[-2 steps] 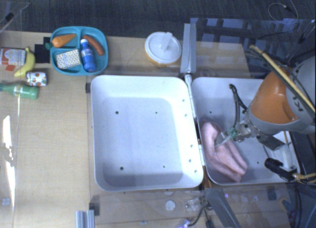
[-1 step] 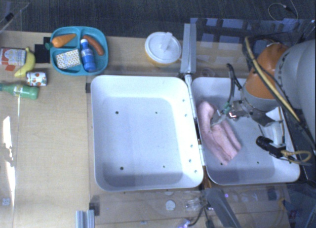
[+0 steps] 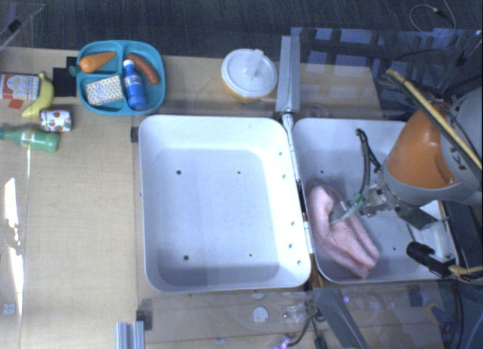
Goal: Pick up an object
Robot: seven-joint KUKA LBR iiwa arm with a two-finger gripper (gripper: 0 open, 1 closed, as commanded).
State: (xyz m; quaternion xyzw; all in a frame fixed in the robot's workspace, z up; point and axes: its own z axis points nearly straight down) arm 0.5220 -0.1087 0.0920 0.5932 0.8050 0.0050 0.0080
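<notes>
The pincer (image 3: pixel 349 213) is low in the right bin (image 3: pixel 332 137), its tips down at the upper side of the pink cloth (image 3: pixel 339 234); whether it is released or clenched I cannot tell, the tips being too small and dark against the fabric. To do this well, it should sink into the thick middle fold, close fully and rise straight, since a shallow nip on a soft edge would likely slip. The cloth is a pale pink, limp bundle in long rolled folds, lying along the bin's left wall and toward its near corner.
</notes>
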